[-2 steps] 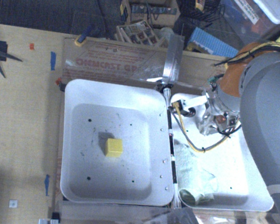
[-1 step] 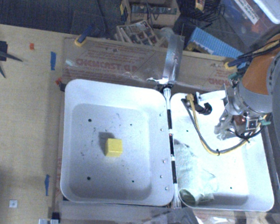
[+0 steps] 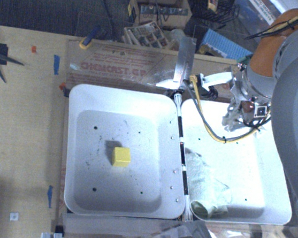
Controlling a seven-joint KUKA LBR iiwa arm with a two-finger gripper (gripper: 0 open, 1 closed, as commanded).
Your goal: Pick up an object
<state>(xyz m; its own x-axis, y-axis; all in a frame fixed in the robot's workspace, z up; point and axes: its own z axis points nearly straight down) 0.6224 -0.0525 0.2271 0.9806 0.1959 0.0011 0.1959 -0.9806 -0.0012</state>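
In the left bin [image 3: 80, 107], yellow block [image 3: 121, 156], squarish, no clear long axis, tool [image 3: 232, 120] grip state unclear.

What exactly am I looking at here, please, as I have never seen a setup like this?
This is one picture from a camera fixed above a workbench, looking down at a slant. The large grey shape with an orange band on the right is a robot arm. Its gripper, a two-finger claw, hangs over the right white bin; I cannot tell whether it holds anything. That bin contains a crumpled white cloth and what looks like a rolled item at its near edge. The left white bin contains a small yellow block. The arm's job is to pick up an object.
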